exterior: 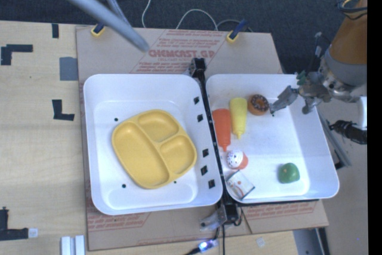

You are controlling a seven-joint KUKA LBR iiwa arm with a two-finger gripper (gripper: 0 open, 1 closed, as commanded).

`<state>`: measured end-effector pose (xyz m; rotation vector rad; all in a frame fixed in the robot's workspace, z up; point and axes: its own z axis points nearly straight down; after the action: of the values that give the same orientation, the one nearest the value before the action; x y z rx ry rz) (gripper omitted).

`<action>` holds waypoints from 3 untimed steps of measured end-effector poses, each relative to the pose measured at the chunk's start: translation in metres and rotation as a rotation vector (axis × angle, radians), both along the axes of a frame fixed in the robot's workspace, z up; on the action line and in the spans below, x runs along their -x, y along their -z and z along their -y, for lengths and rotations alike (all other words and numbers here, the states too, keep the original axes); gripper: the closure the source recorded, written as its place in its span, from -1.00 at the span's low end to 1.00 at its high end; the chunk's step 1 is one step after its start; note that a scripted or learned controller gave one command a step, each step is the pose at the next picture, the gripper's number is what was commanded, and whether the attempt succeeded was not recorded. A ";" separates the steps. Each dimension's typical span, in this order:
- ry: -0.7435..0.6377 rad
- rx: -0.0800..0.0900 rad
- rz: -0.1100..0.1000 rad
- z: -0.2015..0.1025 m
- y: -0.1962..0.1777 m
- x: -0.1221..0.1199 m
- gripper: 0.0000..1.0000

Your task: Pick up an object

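Overhead, the left bin (95,128) holds a yellow divided plate (154,147); the right bin (310,146) holds an orange bottle (222,127), a yellow bottle (238,115), a green lump (289,172), a small brown round piece (258,104); the gripper (290,97) hovers beside that piece, grasping nothing.

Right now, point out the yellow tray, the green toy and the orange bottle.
yellow tray (154,147), camera view, on its large compartment.
green toy (288,172), camera view, on its rounded top.
orange bottle (222,127), camera view, on the middle of its body.
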<state>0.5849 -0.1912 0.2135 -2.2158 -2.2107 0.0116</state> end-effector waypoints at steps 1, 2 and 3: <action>-0.004 0.002 0.010 -0.001 -0.006 -0.002 -1.00; -0.003 0.001 0.005 -0.004 0.059 0.000 -1.00; -0.003 0.002 0.006 0.000 0.110 -0.005 -1.00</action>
<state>0.5904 -0.1915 0.1033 -2.2160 -2.2182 0.0080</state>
